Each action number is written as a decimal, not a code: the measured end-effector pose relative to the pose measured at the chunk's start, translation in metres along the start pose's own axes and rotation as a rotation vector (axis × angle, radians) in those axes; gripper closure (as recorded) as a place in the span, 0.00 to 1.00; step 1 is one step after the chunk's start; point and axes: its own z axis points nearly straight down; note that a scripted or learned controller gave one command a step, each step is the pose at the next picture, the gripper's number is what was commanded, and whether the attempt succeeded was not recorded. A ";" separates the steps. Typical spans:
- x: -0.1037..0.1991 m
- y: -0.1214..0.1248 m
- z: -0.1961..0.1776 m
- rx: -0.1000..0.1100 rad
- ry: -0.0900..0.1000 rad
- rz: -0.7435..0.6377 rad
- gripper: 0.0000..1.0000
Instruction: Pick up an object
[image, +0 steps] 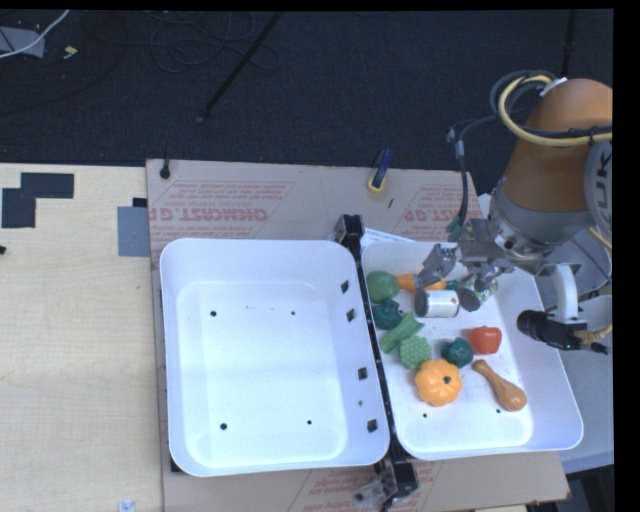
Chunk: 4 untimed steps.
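- While the arm reaches in from three o'clock, I see the gripper (452, 283) low over the right bin (545, 425), at about eleven o'clock of that bin's floor.
- A small white can (437, 303) lies on its side just below the fingertips; from my seat it looks close against them, but I cannot tell whether the fingers are spread or clenched, nor whether the can sits between them.
- Clustered toward the bin's nine o'clock side: a green round fruit (381, 286), a dark teal piece (387, 315), a green leafy piece (403, 331), a green knobbly piece (415, 352).
- At six o'clock of the gripper sit an orange pumpkin (439, 382), a small dark green piece (459, 351), a red pepper (485, 340) and a tan gourd (500, 386).
- An orange bit (407, 283) shows beside the green round fruit.
- The left bin (180, 300) lies at nine o'clock.
- My worry: the can is round and lying down, so a closing finger could roll it away into the green pile.
- Crowding is another risk; a finger may land on a neighbouring piece and close on nothing.
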 end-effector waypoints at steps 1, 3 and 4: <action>0.078 -0.012 -0.036 -0.005 0.001 -0.008 0.00; -0.002 -0.084 0.140 -0.016 -0.004 0.001 0.00; -0.002 -0.048 0.167 -0.003 0.000 0.001 0.00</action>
